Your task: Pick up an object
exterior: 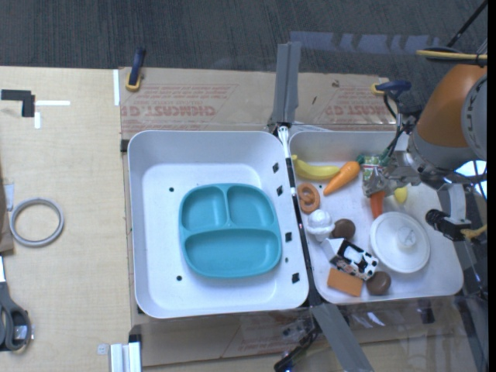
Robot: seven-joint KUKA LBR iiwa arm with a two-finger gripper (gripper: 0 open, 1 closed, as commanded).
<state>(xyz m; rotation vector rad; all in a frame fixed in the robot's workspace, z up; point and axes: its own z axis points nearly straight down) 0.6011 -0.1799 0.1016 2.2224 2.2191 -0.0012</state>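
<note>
The counter (62, 146) carried two white bins side by side. The left bin (147, 208) held a teal divided plate (230, 231); the right bin (449, 281) held a crowd of small toy foods. The arm (453, 115) reached in from the right, and its tool (377, 178) hung over the far part of the right bin, just above a small red piece (377, 204). How wide the tool stood, and whether it had hold of anything, could not be told.

The largest piece there was a white round dish (401, 242), rigid and smooth, likely to slip unless taken by its rim. The banana (314, 168) lay at the far wall, touching the carrot (342, 177); both looked like light, hard plastic, best pinched across the narrow middle. The red piece, nearest the tool, seemed the likely target: slim, light, stiff, to be taken across its width. Nearer lay a black-and-white toy (356, 260) and an orange block (345, 283).
</note>
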